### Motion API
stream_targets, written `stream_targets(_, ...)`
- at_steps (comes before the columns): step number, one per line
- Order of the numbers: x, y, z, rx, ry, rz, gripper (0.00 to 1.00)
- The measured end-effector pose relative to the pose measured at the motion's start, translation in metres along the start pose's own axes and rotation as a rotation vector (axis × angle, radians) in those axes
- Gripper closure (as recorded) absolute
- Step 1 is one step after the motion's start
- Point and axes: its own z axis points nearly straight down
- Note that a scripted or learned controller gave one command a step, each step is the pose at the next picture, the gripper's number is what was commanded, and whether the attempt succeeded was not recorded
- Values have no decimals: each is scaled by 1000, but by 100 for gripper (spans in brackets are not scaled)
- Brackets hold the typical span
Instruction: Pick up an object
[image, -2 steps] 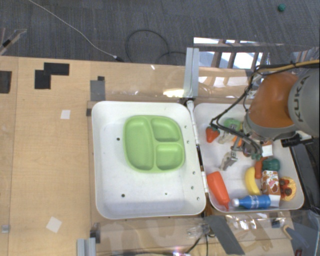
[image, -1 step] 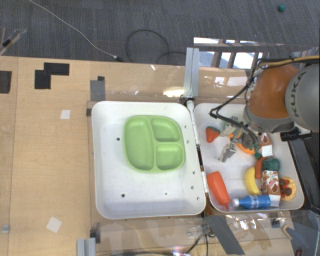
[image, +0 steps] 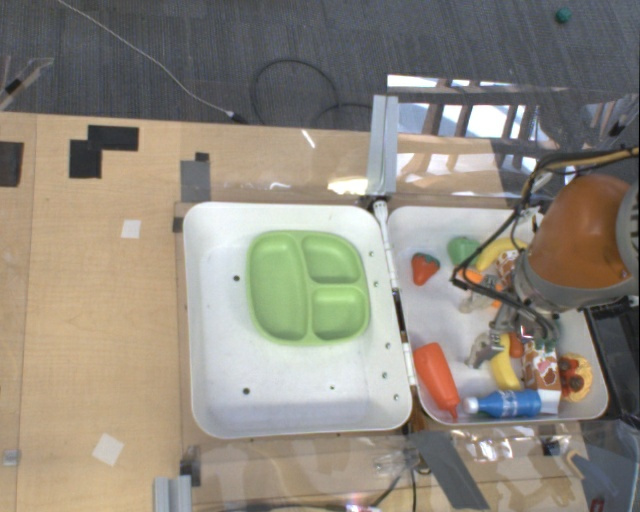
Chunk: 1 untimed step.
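Two bins on surface; your tool (image: 497, 345) low in right bin (image: 400, 300) over clutter beside yellow banana (image: 505, 372), apparently seeking pick; grip state indiscernible.

Gripper (image: 497, 345) low, pointing down, wrist above.

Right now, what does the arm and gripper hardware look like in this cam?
The arm shows a bulbous, glossy orange band with grey casing at its right edge. Black cables loop from it toward the wrist. Below sits the gripper, a cluttered grey metallic assembly with thin finger parts. No markings are legible on either at this resolution.
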Motion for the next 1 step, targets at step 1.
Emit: stream_targets(1, -85, 43, 3, -3, 2, 141, 0)
